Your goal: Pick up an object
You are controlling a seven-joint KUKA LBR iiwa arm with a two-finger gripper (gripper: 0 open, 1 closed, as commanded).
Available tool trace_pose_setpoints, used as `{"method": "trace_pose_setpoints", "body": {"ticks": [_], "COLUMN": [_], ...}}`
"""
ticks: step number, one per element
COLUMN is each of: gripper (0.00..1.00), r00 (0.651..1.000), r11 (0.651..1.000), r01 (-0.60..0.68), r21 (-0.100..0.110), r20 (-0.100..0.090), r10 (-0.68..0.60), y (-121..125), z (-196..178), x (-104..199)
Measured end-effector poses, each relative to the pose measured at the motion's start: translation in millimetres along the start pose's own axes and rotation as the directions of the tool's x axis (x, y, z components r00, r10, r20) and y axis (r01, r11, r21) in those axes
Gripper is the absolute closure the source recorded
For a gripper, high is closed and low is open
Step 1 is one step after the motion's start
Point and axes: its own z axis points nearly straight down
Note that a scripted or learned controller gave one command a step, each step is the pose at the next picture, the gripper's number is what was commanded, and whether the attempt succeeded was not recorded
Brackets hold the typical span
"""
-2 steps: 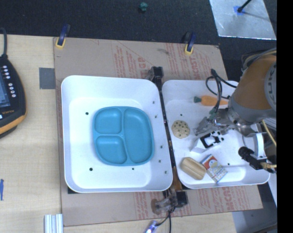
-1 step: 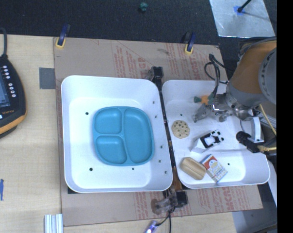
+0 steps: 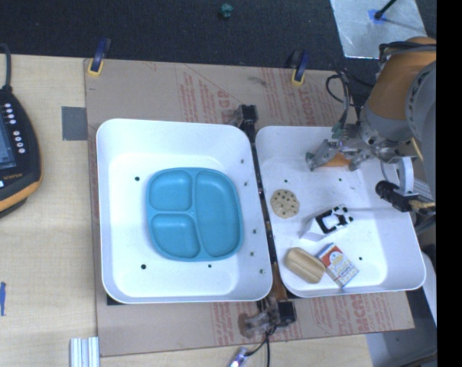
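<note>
At the far left of the bench lies a black and orange teach pendant (image 3: 5,155) with its screen facing up. Next comes the left bin (image 3: 120,270), which holds a blue divided plate (image 3: 193,212) with three compartments, lying flat near its middle. In the right bin (image 3: 395,270) a round chocolate-chip cookie (image 3: 284,202) rests close to the wall shared with the left bin. Below it, toward the front, a tan bread roll (image 3: 304,264) lies just beside a small red and white carton (image 3: 339,264). Between cookie and carton sits a black and white clip-like object (image 3: 334,220). The gripper (image 3: 339,157) is low over the back of the right bin, above something orange (image 3: 336,160); how wide its claw stands cannot be told, nor whether it grips anything
</note>
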Motion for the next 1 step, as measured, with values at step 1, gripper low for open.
{"method": "trace_pose_setpoints", "body": {"ticks": [1], "gripper": [0.0], "r00": [1.0], "r11": [1.0], "r01": [-0.002], "r21": [-0.002], "r20": [0.0], "r10": [0.002], "y": [0.1], "z": [-0.4], "x": [-28.1]}}
